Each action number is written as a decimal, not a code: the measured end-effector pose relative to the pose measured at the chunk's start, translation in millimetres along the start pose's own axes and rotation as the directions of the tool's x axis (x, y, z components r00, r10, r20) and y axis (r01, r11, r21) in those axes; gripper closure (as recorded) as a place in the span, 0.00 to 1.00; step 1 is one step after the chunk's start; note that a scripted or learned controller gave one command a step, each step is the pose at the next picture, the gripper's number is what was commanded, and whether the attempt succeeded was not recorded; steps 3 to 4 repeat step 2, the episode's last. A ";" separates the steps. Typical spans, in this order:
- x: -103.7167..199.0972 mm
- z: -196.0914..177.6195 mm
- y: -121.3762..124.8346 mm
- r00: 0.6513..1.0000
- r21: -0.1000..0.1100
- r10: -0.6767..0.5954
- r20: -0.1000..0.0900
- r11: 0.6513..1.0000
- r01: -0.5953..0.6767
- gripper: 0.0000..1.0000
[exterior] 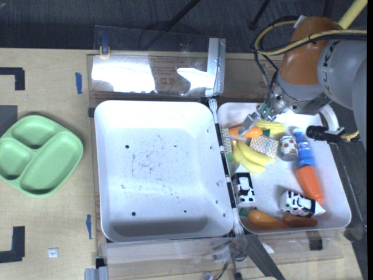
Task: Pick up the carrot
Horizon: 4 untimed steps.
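Observation:
An orange carrot (265, 218) lies along the front wall of the right bin (344, 206), next to a brown sausage-like piece (301, 221). My gripper (254, 122) is low over the back left part of that bin, well away from that carrot. It hangs right over a second orange item (242, 132) that is partly hidden beneath it, beside yellow bananas (250, 154). I see nothing clearly held by the gripper.
The right bin also holds an orange bottle with a blue cap (308, 174), a small can (288, 147), and two black-and-white toys (245, 189) (299, 203). The left bin (157, 156) sits alongside. A green divided plate (38, 153) lies far left.

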<state>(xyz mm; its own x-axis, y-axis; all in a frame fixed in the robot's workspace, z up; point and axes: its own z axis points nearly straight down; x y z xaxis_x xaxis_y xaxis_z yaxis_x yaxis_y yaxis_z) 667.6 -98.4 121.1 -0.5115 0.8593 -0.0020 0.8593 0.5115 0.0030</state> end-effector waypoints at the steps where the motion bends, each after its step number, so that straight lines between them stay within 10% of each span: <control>1: -4.0 32.8 -7.6 0.981 0.017 -0.195 -0.017 0.981 0.196 0.00; 2: -7.1 21.0 -4.0 0.981 0.002 -0.196 0.002 0.981 0.196 1.00; 4: -7.1 21.0 -4.0 0.981 0.002 -0.196 0.002 0.981 0.196 1.00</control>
